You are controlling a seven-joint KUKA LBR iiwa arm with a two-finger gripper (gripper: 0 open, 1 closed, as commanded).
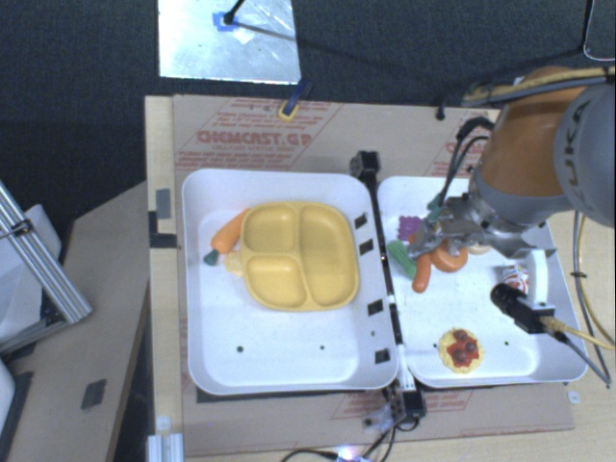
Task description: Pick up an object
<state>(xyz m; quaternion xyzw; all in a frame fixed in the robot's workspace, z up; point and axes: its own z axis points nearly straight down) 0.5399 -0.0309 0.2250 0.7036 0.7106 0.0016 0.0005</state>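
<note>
My gripper [435,241] hangs low over the left part of the right bin [500,354], reaching in from the right under the orange-banded wrist. Right below and around it lie a purple bunch of grapes [411,227], a green piece [399,255], an orange-red sausage-shaped piece [422,273] and a round orange piece [450,259]. The gripper's body hides part of these toys, and whether any of them is gripped is hidden.
A small round tart with red topping [461,348] lies near the right bin's front. A red-and-white item [513,279] sits by its right wall. The left bin [207,345] holds a yellow divided plate [294,255] and a carrot [228,231]. A ridge with black clips [377,258] divides the bins.
</note>
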